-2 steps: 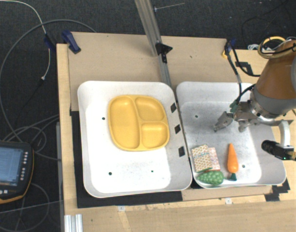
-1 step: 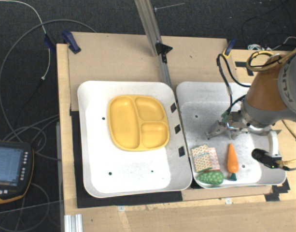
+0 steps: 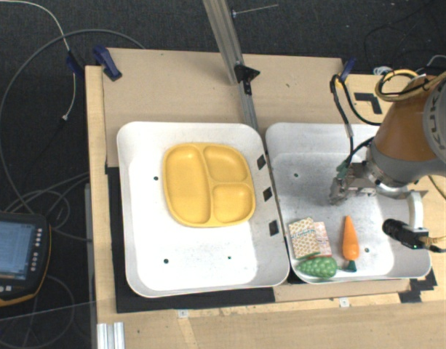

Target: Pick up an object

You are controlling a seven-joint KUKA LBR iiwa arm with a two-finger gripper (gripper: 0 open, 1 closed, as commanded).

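Counting one yellow tray (image 3: 206, 184), one carrot (image 3: 350, 238), one packet (image 3: 309, 238), one green toy (image 3: 316, 267); fingers' (image 3: 344, 189) state unclear.

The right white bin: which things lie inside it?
Inside the right white bin lie an orange toy carrot, a small patterned packet and a green bumpy toy. The gripper hangs above its floor; the patch beneath is hidden.

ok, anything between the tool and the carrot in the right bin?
Nothing visible. The tool sits over bare floor of the right bin, up-view of the carrot. The patterned packet and green item lie left of the carrot, off that line.
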